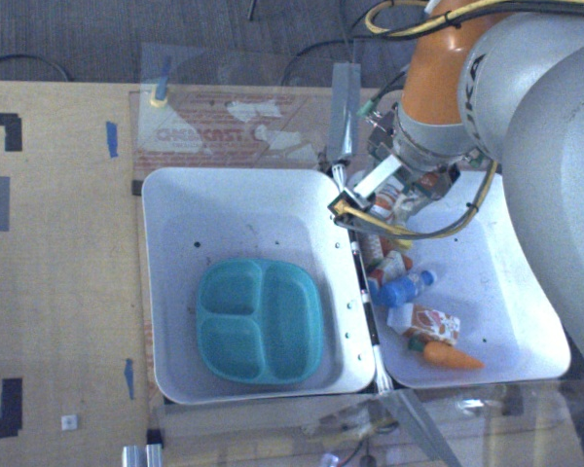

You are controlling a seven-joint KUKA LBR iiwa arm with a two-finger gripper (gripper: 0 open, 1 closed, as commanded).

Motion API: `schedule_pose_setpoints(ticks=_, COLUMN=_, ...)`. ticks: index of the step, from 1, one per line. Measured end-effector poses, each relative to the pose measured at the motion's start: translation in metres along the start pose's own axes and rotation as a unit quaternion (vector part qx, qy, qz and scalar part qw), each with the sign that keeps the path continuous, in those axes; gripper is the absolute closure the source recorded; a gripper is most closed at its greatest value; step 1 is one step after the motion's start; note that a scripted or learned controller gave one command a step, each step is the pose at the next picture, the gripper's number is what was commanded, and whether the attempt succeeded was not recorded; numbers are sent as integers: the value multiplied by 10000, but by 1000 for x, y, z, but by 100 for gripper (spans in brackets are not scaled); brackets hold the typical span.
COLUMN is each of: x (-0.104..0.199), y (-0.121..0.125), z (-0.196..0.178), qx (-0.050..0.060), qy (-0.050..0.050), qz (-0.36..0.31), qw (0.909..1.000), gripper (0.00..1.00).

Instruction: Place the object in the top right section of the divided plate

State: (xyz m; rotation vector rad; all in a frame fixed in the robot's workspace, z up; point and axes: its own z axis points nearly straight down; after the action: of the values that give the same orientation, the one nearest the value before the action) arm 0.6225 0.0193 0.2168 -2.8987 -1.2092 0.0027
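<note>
The teal divided plate (260,320) lies in the left bin (175,222), toward its front, with nothing in its sections. My gripper (399,209) hangs over the back left corner of the right bin (506,270), close to the wall between the bins. Just below it a heap of small things lies along that wall: a red and white item (386,261), a blue bottle (405,288), a red and white packet (434,325) and an orange carrot (452,359). The wrist hides whatever sits right under the gripper.
The arm's grey body (555,163) covers the right bin's right side. A clear plastic sheet (234,129) lies behind the left bin. The wooden bench (58,261) extends to the left, with black and blue tape marks.
</note>
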Motion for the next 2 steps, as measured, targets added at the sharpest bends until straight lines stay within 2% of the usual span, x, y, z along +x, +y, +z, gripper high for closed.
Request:
schedule_pose_setpoints(ticks=1, x=21, y=29, z=33, qx=2, qy=-2, qz=666, qw=9978, gripper=100)
schedule_pose_setpoints(ticks=2, x=22, y=28, z=24, qx=3, qy=-14, qz=640, qw=9979, gripper=100)
